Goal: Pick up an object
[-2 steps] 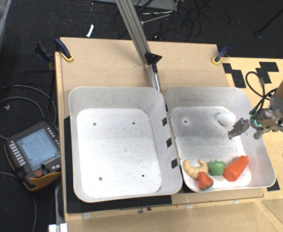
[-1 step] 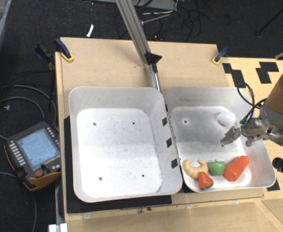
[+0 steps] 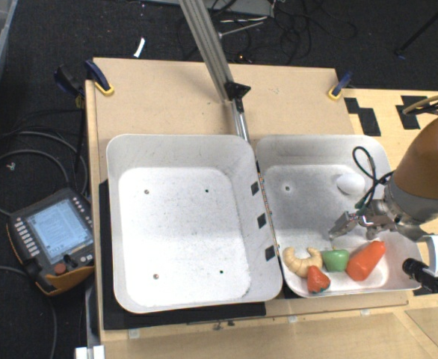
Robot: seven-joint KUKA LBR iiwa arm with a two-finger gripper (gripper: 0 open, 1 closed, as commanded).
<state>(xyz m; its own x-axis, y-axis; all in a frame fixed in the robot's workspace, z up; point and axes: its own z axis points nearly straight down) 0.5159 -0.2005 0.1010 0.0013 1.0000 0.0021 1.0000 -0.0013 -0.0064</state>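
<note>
Several toy foods lie along the near edge of the right bin (image 3: 301, 155): a cream banana-like piece (image 3: 300, 260), a green pepper (image 3: 335, 259), a small red strawberry (image 3: 318, 278) and an orange carrot (image 3: 366, 261). A white egg-shaped object (image 3: 350, 183) rests farther back in the same bin. My gripper (image 3: 351, 226) hangs low over the right bin, between the egg and the row of foods, just above and behind the pepper and carrot. Nothing is visibly held in it.
The left bin (image 3: 129, 163) sits beside the right one, and their rims meet at the middle. A slanted metal pole (image 3: 208, 40) stands behind the bins. The arm's orange band (image 3: 428, 159) fills the right edge. A teach pendant (image 3: 53, 234) lies off the bench at left.
</note>
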